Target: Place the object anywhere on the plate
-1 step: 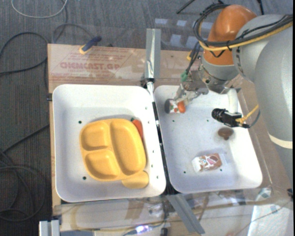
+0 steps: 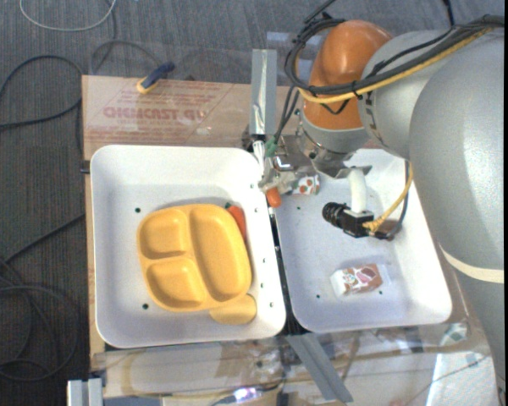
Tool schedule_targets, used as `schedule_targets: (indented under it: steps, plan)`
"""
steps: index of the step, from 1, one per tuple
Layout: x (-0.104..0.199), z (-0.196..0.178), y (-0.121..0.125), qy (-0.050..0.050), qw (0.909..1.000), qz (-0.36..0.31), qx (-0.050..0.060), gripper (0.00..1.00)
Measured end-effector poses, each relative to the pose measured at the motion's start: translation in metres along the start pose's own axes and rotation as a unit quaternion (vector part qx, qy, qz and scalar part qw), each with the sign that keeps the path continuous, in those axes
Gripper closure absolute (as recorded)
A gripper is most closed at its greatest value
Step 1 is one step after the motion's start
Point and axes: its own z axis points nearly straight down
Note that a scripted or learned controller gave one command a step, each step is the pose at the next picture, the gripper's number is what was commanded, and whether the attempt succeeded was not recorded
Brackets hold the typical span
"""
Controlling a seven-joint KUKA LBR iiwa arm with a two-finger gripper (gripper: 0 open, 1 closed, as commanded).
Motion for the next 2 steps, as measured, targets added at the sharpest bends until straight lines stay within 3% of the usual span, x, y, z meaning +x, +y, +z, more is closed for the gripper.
schedule_targets:
  steps: [1,2]
  plan:
    - [0.0,0.002,-0.0006,0.0,1.0,0.0,0.002,0.0]
    - [0.0008,-0.0061,-0.0007,0.001,1.0,-0.001,0.003,1.0]
